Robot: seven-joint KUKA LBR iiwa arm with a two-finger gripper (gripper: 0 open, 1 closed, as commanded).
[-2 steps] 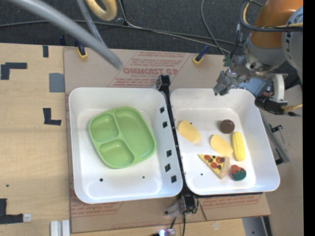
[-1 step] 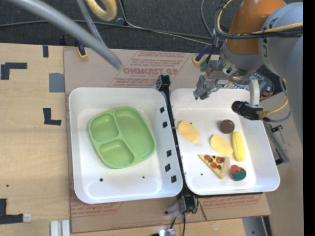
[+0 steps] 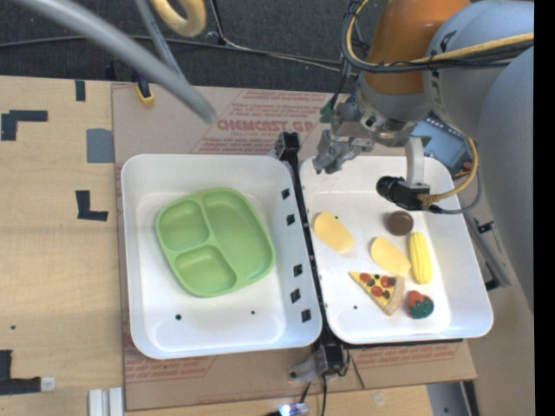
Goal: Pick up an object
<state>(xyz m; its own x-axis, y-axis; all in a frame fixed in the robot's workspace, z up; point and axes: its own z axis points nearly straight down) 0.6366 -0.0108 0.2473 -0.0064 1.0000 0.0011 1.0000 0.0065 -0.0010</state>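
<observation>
Camera view | gripper (image 3: 333,156) above right bin's (image 3: 460,319) far rim | jaw state: cannot tell | step: approach, nothing held | nearest target: yellow oval piece (image 3: 333,232) just below jaws | next: descend, align.

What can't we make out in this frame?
- Gripper: its small, dark fingers hang over the right bin's far rim; whether they are open or shut cannot be told.
- Far right corner of that bin: covered by the arm.
- Brown round item: too small to identify.
- Red and green item by the pizza slice: too small to name.
</observation>
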